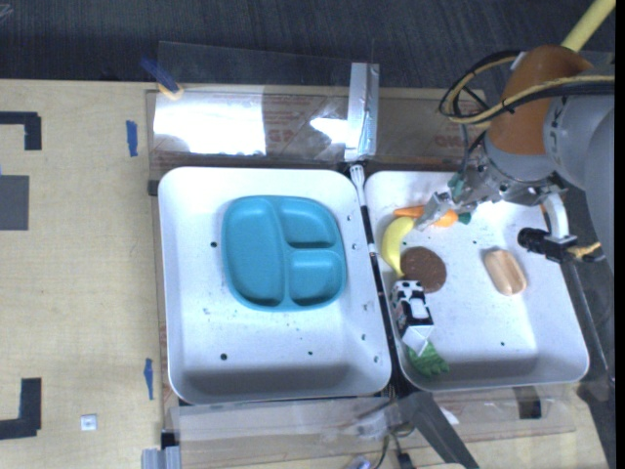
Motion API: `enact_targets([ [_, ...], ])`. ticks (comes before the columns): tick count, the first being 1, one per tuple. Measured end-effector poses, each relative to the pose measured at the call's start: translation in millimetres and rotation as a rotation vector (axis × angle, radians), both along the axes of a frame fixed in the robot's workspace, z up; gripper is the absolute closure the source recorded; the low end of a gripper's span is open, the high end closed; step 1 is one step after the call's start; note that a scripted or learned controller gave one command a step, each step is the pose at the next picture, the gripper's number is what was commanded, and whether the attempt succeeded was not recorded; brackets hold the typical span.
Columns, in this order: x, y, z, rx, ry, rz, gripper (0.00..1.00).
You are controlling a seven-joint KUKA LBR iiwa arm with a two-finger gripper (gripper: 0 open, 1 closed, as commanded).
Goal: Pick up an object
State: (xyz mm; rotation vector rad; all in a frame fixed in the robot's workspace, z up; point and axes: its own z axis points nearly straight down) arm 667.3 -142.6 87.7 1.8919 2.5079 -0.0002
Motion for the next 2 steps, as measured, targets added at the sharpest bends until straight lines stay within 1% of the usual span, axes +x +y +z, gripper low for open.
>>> enact_targets([
  [1, -1, -1, 9, -0.001, 0.004, 0.001, 1.00],
  [2, 3, 97, 103, 0.002, -0.012, -0.020, 1.00],
])
